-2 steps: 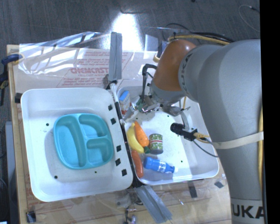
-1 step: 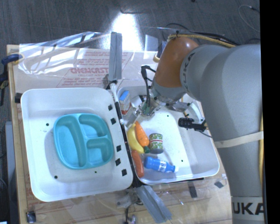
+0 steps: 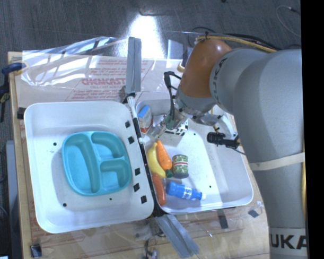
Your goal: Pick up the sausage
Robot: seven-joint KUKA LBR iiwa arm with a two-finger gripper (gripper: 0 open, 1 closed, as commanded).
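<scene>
White plastic bins sit side by side on the bench. The left bin (image 3: 43,210) holds a blue divided tray (image 3: 97,163). The right bin (image 3: 235,187) holds a cluster of items along its left wall.

Cluster, far to near: a small jar with a blue lid (image 3: 144,115), a yellow banana (image 3: 154,161) with an orange carrot (image 3: 163,156) lying against it, a small can with a green label (image 3: 179,165), a blue bottle (image 3: 184,191) on its side. The sausage (image 3: 159,189) reads as the reddish-orange piece tucked against the left wall, just near of the banana, touching or almost touching the blue bottle.

The arm (image 3: 246,97) reaches in from the right. The gripper (image 3: 171,122) hangs over the far part of the right bin, just right of the jar and far of the carrot. Can't tell how the tool is set; the tip is too cluttered to read. Nothing is visibly held.

Step in hand, by my reading: approach, pick not yet made. The tool is apart from the sausage, with the banana and carrot between.

Next move calls for travel toward the near-left corner, then a descent tight to the wall. Crowding is the risk: the bottle and banana leave little room.
</scene>
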